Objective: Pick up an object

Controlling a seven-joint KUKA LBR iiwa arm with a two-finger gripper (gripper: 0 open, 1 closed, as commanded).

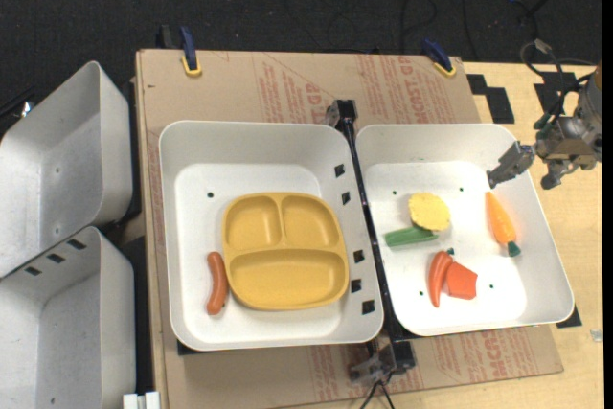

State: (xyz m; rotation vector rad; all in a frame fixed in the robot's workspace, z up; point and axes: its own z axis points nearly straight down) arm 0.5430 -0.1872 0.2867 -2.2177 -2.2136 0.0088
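Carrot (pixel 501 221), the object nearest the claw, lies in the right bin (pixel 551 235) near that bin's right wall, orange with a dark green stub at its lower end, just below and left of the gripper (pixel 533 166). The gripper hangs over the upper right corner of the right bin, one dark finger (pixel 510 164) reaching over the rim toward the bin's floor and a second part jutting down further right; nothing is seen between them, and whether the claw is spread or clenched cannot be told from this slant. It touches none of the bin's contents.

Further left in the same bin sit a yellow corn piece (pixel 429 212) and, touching its lower edge, a green pod (pixel 410 237) lying across. Below them lies a red and orange pepper piece (pixel 450 279), apart from the carrot.

The left bin (pixel 182 206) holds a yellow divided plate (pixel 284 250) in its middle, with a reddish sausage (pixel 217 283) lying just beside the plate's left edge. Both bins rest on a cardboard sheet (pixel 287 81), held by clips at its far edge. Two more white bins (pixel 57 206) stand tilted at the far left.
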